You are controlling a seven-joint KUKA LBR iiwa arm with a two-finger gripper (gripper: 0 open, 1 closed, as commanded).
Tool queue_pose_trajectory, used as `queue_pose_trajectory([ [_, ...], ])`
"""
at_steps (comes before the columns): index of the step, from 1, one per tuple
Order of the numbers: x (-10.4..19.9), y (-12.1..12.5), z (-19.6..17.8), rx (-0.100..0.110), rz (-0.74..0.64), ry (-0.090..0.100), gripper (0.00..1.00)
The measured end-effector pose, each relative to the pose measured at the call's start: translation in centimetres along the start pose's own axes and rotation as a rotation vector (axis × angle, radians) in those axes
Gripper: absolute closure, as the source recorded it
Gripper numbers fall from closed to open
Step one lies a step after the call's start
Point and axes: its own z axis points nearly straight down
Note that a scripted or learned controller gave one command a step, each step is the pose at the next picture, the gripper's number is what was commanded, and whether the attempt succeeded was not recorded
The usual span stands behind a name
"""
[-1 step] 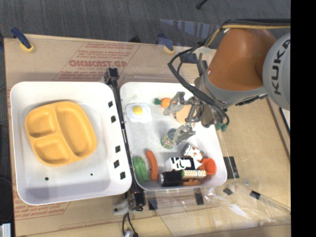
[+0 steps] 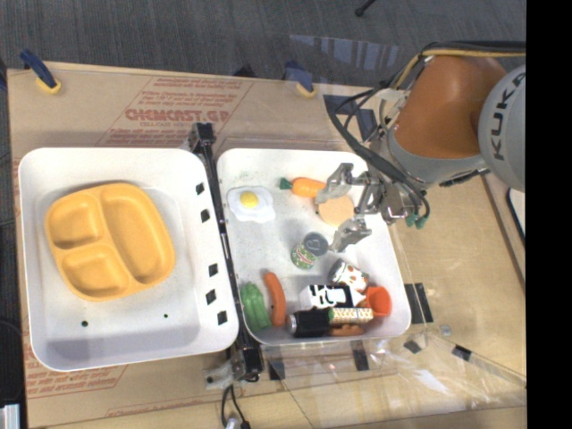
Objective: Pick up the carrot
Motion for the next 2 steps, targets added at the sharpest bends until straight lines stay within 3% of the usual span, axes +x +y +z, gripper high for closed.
queue_pose_trajectory([
  [1,-5.1,-3.7,7.4,-0.002,0.067,0.0,0.0],
  [2,-7.3,-4.2,12.8,-0.002,0.157,0.011,0.0],
])
